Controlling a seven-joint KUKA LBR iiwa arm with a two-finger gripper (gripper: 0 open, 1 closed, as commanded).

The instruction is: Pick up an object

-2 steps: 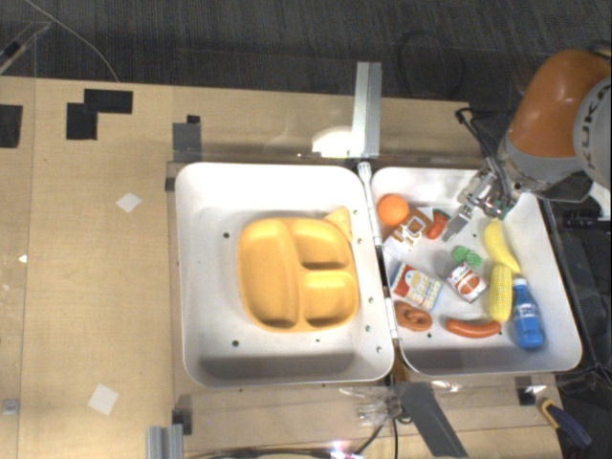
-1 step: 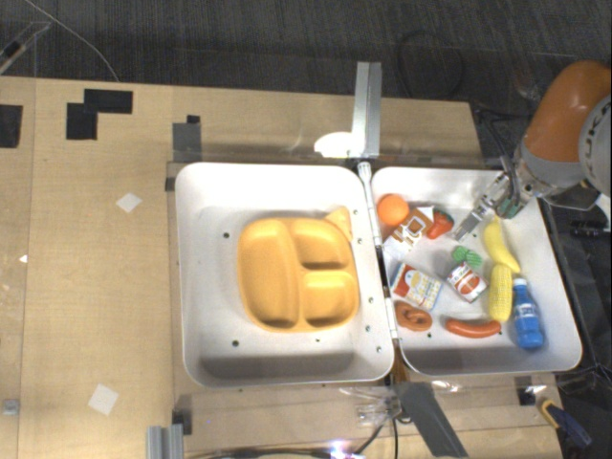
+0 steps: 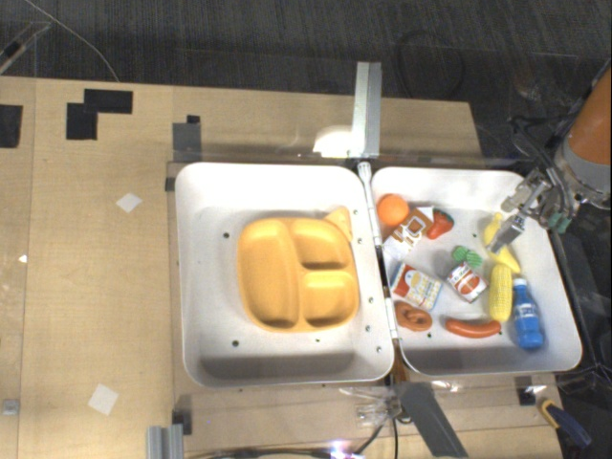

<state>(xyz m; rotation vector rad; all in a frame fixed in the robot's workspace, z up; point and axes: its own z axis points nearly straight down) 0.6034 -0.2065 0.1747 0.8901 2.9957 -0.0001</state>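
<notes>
The pincer (image 3: 512, 220) — whether apart or together I cannot tell — hovers right of frame; crowded corn (image 3: 500, 290) and bottle (image 3: 525, 315) could spoil a grasp.

Pale wooden bench (image 3: 86, 285), dark carpeted floor (image 3: 239, 17)

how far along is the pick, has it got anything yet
Nothing looks picked up yet. The gripper hangs over the right bin, close above the yellow banana-like piece, with no object visibly between its fingers. The corn cob, blue bottle, sausage and orange all lie in that bin. The yellow divided tray sits in the left bin. The grasp and lift are both left to do.
</notes>
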